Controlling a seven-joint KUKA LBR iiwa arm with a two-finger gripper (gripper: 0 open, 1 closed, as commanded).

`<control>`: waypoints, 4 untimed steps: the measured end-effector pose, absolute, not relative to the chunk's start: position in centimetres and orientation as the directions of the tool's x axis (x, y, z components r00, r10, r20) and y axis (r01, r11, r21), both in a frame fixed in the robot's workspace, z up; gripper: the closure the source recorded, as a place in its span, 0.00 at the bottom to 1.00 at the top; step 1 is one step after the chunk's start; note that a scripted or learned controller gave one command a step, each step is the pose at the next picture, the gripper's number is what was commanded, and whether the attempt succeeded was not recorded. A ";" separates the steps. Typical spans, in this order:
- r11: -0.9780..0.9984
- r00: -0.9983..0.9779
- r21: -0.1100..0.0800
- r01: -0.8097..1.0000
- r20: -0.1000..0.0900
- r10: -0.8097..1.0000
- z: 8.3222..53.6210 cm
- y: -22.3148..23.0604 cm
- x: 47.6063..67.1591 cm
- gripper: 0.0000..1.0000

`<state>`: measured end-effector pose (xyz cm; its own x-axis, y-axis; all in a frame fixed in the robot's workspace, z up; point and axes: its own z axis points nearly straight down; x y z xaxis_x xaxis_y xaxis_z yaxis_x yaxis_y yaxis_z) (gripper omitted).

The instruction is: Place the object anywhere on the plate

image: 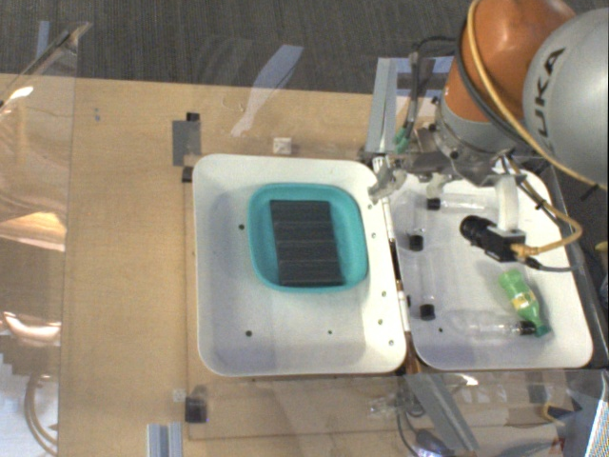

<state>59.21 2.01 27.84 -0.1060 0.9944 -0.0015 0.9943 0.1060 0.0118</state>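
over the right bin (459,288) the hand (447,174) hangs, its grip impossible to tell; seemingly pre-grasp, it next needs the green bottle (521,301), then the teal plate (357,246).

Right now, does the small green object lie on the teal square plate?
No, the green object lies in the right white bin, not on the plate.

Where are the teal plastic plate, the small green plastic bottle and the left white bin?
Teal plastic plate (260,241): camera view, on its left rim.
Small green plastic bottle (517,288): camera view, on its body.
Left white bin (285,329): camera view, on its bare floor.
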 end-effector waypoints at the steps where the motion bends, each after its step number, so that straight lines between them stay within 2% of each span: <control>1: -0.110 0.110 0.007 0.994 0.001 0.994 37.3 1.4 52.8 0.00; 2: -0.152 0.152 0.004 0.988 -0.001 0.988 34.4 -6.0 48.8 0.00; 3: -0.143 0.143 0.008 0.990 -0.001 0.990 35.5 -5.8 49.1 1.00; 4: -0.026 0.026 0.002 1.000 0.000 1.000 20.2 -1.5 48.8 1.00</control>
